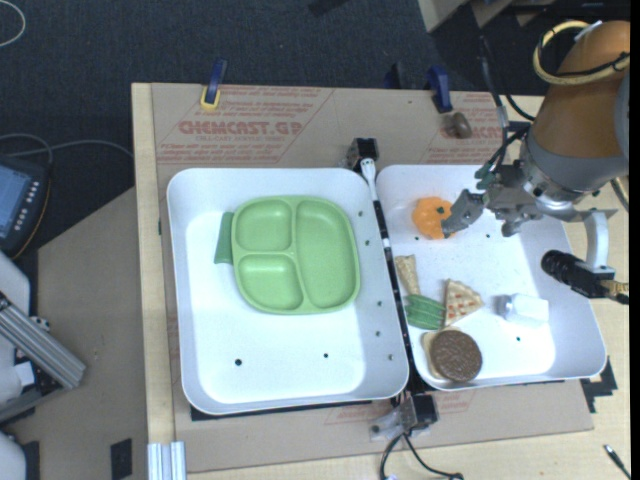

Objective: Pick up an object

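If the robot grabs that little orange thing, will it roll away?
The orange thing looks round like a small fruit, so a nudge would probably roll it across the right bin's flat floor. It seems small and likely light. The gripper is right beside it.

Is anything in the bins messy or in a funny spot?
Nothing looks spilled or broken. The green tray sits slightly crooked in the left bin. The food toys crowd the right bin's left side, the brown cookie near its front rim.

Two white bins (pixel 200 268) sit on the desk. One green divided plate (pixel 295 253), one orange fruit (pixel 432 216), one brown cookie (pixel 456 355), one pizza slice (pixel 460 301), one white block (pixel 524 308).
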{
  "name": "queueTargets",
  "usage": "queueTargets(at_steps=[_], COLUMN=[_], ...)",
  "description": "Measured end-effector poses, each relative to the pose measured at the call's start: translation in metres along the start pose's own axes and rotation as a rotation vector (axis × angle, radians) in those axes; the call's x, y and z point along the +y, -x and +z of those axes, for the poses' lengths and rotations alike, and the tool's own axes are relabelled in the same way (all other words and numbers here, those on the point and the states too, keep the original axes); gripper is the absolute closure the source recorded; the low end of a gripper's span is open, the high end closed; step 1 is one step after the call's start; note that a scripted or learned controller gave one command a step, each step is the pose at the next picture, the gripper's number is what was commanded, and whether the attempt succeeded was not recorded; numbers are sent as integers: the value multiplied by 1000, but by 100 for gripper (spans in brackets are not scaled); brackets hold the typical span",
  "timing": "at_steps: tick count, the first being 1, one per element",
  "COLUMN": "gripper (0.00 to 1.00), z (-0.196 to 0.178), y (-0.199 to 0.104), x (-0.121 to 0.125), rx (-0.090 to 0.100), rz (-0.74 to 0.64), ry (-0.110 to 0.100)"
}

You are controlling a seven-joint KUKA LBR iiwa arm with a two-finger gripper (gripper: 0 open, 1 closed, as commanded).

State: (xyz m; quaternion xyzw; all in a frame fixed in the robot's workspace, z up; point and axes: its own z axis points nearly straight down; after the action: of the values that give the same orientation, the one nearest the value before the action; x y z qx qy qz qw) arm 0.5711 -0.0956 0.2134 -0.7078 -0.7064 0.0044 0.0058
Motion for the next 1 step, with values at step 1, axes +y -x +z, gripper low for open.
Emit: queueTargets(at_steps=[1], gripper=[0], z=[-8], y=[0], x=[3], rx=[-1], rz=[-2], ry=[14])
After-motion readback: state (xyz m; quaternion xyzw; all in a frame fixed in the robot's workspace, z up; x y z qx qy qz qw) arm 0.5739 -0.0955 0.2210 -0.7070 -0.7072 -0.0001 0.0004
